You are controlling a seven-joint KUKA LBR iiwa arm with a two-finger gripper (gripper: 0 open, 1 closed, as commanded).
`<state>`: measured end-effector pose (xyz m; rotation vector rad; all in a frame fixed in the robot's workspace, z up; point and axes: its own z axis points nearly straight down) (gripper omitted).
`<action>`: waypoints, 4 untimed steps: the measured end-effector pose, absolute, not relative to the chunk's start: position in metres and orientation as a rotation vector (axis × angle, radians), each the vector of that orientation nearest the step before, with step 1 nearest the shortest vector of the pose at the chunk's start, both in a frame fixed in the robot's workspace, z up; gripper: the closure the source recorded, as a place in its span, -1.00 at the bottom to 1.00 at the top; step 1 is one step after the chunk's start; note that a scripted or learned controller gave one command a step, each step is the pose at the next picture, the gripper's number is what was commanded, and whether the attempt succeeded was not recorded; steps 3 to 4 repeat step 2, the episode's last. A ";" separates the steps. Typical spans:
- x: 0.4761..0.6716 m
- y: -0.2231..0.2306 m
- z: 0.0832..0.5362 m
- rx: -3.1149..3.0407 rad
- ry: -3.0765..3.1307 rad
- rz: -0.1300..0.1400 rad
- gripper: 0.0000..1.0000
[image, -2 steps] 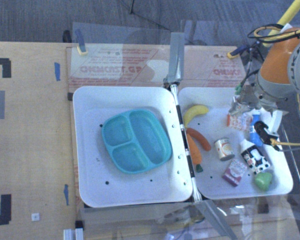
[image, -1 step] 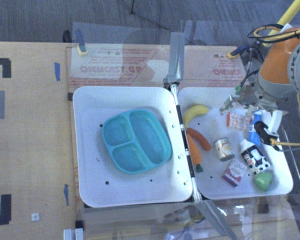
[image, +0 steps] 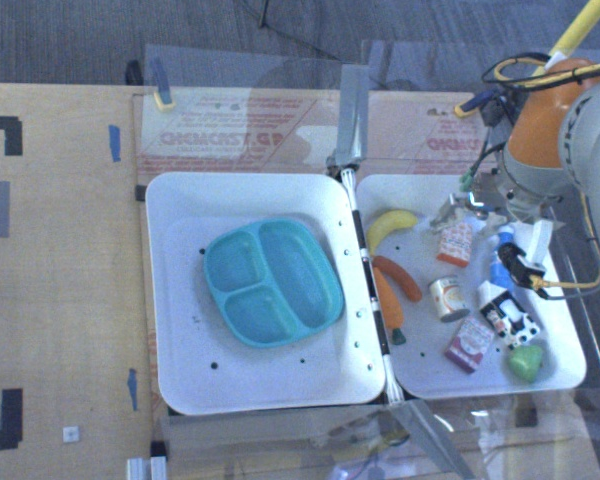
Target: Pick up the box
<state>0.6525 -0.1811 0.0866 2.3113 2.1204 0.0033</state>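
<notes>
In the camera view, the left bin [image: 170, 298] sat at centre frame and held a blue divided plate [image: 272, 281] lying flat near its middle. The right bin [image: 570, 368] lay just beside it toward the right of the frame and was crowded with small things: a banana [image: 390, 227] at its upper left, a sausage [image: 397, 278] and a carrot [image: 389, 308] below that, a small can [image: 445, 297] near the middle, a maroon box [image: 469, 342] lying tilted at lower centre, a black-and-white toy [image: 510, 320] just right of the box, and a green fruit [image: 525, 364] in the lower right corner. The arm [image: 555, 133] came in from the upper right, and its gripper [image: 464, 210] hung over the bin's upper part, just above a red-and-white packet [image: 457, 243], well apart from the box. How far its jaws stood apart could not be told.
</notes>
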 end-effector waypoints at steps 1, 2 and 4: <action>0.654 -0.180 0.098 2.305 2.121 0.005 1.00; 0.606 -0.143 0.217 2.326 2.109 0.001 1.00; 0.606 -0.143 0.217 2.326 2.109 0.001 1.00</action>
